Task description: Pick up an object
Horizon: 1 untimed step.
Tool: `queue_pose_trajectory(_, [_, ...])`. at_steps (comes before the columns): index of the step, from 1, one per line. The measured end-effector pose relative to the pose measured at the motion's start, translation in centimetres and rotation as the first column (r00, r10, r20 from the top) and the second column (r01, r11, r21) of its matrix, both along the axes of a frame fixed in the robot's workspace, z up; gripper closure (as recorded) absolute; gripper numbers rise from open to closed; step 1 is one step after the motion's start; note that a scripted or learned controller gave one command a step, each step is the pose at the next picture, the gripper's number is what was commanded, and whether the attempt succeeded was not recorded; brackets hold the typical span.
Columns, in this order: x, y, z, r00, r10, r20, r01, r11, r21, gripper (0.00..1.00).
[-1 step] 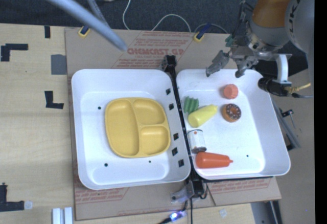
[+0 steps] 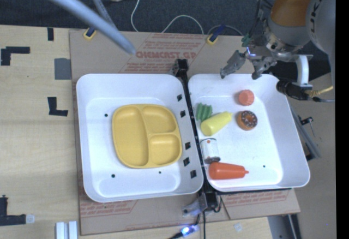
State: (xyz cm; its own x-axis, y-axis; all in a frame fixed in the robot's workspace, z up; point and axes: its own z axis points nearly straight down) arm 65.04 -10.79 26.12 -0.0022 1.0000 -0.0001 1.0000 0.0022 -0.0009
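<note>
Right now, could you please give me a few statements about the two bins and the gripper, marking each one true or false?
1. The yellow divided plate lies in the left bin. True.
2. The carrot is in the left bin. False: it lies in the right bin, near its front edge.
3. The gripper holds the donut. False: it is open above the bin's far edge.
4. The corn lies beside the donut. True.

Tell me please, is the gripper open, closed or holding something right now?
Gripper: open, holding nothing, above the far edge of the right bin.
</note>
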Motion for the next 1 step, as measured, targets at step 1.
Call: queue_pose_trajectory(1, [-0.52,0.43,-6.38,1.0,-0.001,-0.007,0.001,1.0,0.0,0.0])
